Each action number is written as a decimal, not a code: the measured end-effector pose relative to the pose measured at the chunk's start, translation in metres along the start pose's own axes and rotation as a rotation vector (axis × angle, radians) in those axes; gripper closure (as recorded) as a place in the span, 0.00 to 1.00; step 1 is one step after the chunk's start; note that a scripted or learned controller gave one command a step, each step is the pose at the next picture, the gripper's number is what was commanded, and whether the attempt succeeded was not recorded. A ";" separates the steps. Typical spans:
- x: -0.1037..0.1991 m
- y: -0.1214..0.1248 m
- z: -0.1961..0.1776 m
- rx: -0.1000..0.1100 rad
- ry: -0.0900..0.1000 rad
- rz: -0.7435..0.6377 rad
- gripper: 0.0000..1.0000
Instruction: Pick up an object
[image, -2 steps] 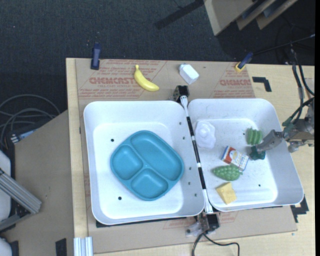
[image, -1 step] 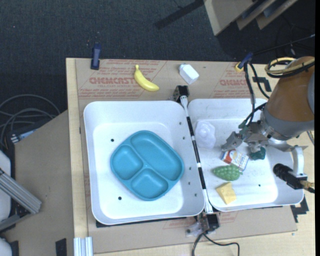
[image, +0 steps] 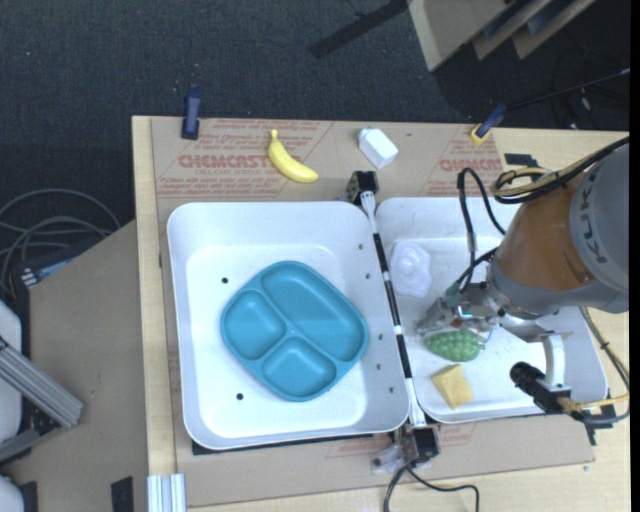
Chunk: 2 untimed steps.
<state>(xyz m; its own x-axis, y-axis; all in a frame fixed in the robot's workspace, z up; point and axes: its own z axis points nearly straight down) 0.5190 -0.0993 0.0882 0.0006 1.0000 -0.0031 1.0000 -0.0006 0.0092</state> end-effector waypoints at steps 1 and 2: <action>0.001 -0.009 -0.001 -0.008 -0.002 -0.002 0.00; 0.000 0.006 0.000 0.003 0.000 0.001 0.00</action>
